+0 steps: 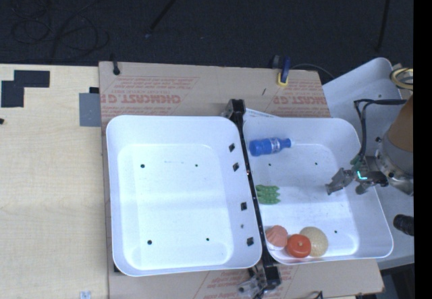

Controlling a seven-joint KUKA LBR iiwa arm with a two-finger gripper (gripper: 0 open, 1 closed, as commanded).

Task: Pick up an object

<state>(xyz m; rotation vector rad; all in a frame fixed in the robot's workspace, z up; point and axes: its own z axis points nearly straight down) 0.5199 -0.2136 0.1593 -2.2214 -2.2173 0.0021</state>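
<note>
Hand (pixel 343 181) over the right bin's (pixel 337 130) right side, spread and pinching nothing, with the blue bottle (pixel 269 146) well apart to its far left, lying on its side, long axis running left to right.

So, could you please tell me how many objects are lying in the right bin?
5: a blue bottle at the top, a green item mid-left, and pink, red and tan pieces clustered at the bottom.

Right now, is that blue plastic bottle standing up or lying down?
Lying down. The blue plastic bottle rests on its side on the floor of the right white bin, its paler cap end pointing right.
</note>
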